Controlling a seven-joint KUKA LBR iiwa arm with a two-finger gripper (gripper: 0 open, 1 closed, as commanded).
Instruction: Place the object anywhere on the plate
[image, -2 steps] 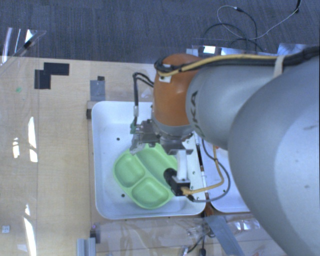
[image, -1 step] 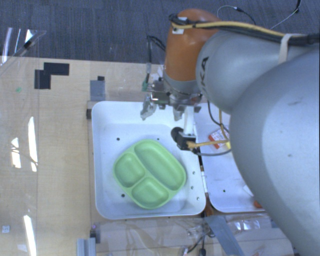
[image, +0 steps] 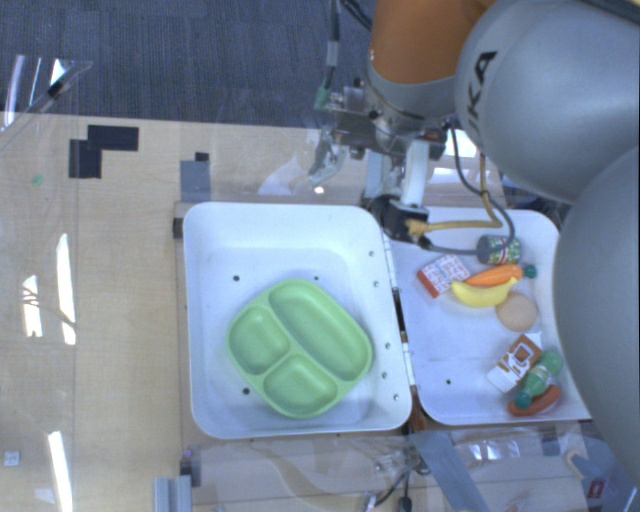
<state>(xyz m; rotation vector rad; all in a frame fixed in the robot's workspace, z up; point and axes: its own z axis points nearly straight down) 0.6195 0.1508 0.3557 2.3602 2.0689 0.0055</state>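
Observation:
A green plate (image: 300, 346) with three compartments lies in the left bin (image: 215, 260), with nothing on it. The toy items sit in the right bin (image: 450, 385): a red and white box (image: 443, 274), a yellow banana (image: 480, 293), an orange carrot (image: 495, 275), a small can (image: 497, 247), a beige disc (image: 517, 314), a small carton (image: 514, 362), a green bottle (image: 541, 371) and a red sausage (image: 535, 402). My gripper (image: 366, 180) hangs over the back rim between the two bins, open, with nothing between its fingers (image: 322, 165).
The divider (image: 397, 310) where the two bins meet runs down the middle. The grey arm (image: 560, 90) covers the upper right and part of the right bin. A yellow cable (image: 455, 226) trails over the right bin's back edge.

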